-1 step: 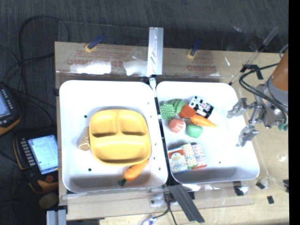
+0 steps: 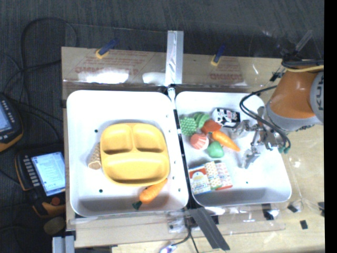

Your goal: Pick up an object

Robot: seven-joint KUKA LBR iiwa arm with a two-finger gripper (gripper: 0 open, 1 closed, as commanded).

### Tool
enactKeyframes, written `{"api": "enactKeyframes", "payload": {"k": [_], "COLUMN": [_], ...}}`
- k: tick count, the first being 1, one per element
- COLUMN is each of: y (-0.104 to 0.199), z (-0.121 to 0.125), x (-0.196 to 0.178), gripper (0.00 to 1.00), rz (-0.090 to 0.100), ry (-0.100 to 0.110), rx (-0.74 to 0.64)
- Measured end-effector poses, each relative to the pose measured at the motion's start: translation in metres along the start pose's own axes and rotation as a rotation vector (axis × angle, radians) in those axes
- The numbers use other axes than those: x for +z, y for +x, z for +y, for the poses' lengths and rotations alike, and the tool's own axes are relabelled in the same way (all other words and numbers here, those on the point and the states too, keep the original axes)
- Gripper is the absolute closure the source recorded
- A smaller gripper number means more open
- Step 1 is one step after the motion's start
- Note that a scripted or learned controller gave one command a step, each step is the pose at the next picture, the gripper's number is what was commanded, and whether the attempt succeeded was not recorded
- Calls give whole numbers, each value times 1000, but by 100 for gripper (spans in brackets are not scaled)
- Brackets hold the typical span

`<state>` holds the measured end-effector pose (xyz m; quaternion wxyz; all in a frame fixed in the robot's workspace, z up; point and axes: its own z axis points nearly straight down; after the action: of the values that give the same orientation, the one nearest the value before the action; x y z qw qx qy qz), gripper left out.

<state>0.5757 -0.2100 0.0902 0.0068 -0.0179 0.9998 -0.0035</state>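
Observation:
My gripper hangs low over the right part of the right bin, its two metal fingers spread open with nothing between them. Just to its left lies an orange toy carrot, whose tip points toward the fingers. Clustered further left are a green leafy toy, a pink-red round toy, a small green toy and a black-and-white item. A colourful pack of small cups rests near the bin's front.
The left bin bears a yellow divided plate, a second carrot at the plate's front edge and a cone-shaped toy at its left. A ridge separates the bins. Cables trail from the wrist.

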Motion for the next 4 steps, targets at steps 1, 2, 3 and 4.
{"api": "enactKeyframes", "payload": {"k": [1,2,3,4], "y": [-4,-15,-41,-48], "z": [46,95,108,109], "x": [0,-1,0,1], "gripper": [0,0,0,0], "rz": [1,0,7,17], "ry": [-2,-3,0,-2], "rx": [186,261,245,303]}}
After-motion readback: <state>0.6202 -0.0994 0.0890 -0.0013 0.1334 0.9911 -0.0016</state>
